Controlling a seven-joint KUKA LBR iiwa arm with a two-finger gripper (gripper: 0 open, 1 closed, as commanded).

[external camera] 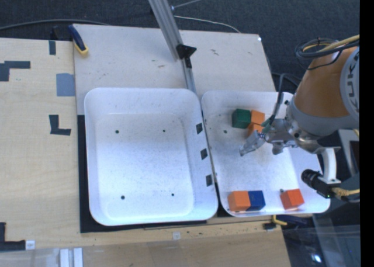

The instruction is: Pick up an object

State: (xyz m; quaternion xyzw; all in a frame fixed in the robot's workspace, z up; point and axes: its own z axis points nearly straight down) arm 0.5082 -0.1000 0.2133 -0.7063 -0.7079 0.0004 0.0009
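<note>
Scanning from the left, the left bin [143, 155] sits on the bench with its floor showing just a few dark specks. Beside it, the right bin [266, 169] holds all 5 blocks: a green block [240, 118] touching an orange block [256, 121] near the far wall, then an orange block [238, 200] pressed against a blue block [255, 200] at the near wall, and 1 more orange block [291, 198] a little apart to their right. The gripper [252, 144] hangs low just on the near side of the green-and-orange pair, probably lined up to take 1 of them, since they lie closest. Whether its claw is spread or closed I cannot tell; nothing visibly sits in it. The grey-and-orange arm [324, 93] reaches in from the right.
</note>
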